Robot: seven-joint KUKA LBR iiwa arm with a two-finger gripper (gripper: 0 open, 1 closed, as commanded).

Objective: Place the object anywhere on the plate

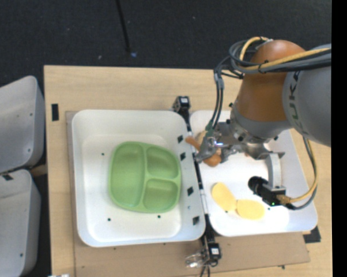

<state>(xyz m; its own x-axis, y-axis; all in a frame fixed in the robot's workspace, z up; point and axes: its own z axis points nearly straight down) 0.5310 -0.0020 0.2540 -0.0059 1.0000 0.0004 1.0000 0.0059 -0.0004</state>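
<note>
A green divided plate (144, 176) lies in the left white bin (93, 224). My gripper (210, 148) hangs over the near-left part of the right white bin (297, 212), close to the wall between the two bins. An orange object (213, 158) shows right under the gripper, with another orange bit (192, 140) sticking out to its left. The wrist hides much of it, so whether it is gripped or just lying there is unclear.
Two flat yellow pieces (223, 195) (249, 209) lie in the front of the right bin. A black cable end (260, 186) and the arm's hoses hang over that bin's right half. Small black clips line the divider between the bins.
</note>
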